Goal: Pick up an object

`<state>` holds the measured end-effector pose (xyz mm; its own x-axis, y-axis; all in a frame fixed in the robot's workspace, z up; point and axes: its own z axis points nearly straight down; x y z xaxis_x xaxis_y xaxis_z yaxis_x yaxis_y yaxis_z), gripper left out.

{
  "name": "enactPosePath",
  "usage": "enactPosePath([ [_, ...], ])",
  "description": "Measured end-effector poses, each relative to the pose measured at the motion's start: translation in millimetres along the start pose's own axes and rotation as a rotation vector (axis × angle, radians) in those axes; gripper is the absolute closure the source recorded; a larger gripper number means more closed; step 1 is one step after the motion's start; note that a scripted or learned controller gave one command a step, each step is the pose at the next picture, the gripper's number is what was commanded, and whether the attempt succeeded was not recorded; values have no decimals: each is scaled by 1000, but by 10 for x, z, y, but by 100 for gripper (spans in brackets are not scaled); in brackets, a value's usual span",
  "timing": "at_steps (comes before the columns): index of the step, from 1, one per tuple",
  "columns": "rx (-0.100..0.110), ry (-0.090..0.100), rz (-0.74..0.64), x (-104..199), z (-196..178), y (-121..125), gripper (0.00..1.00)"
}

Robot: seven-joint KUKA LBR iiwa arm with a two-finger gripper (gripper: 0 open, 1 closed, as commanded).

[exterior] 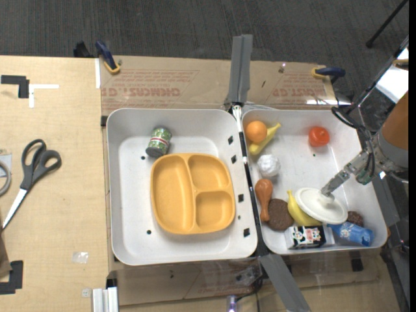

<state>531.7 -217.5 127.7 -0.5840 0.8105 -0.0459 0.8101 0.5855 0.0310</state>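
Under the gripper [330,194], a round white plastic lid [320,207] hides most of a yellow banana [294,208]; the grey arm [394,142] runs off the right edge.

The wooden bench [52,239] carries two white bins side by side, the left bin [123,194] and the right bin [296,158], both set on a sheet of cardboard [169,83]; scissors [29,174] lie on the bare wood well left of the bins; blue clamps [107,57] grip the cardboard's far edge.

Lab bench: clamped bins [117,174], robot arm [396,135]
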Motion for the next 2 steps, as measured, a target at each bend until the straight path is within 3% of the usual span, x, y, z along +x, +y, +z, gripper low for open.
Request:
enactPosePath([
  [1,-8,-6,35,363,52,-17,0],
  [2,-20,-4,3,167,73,-242,0],
])
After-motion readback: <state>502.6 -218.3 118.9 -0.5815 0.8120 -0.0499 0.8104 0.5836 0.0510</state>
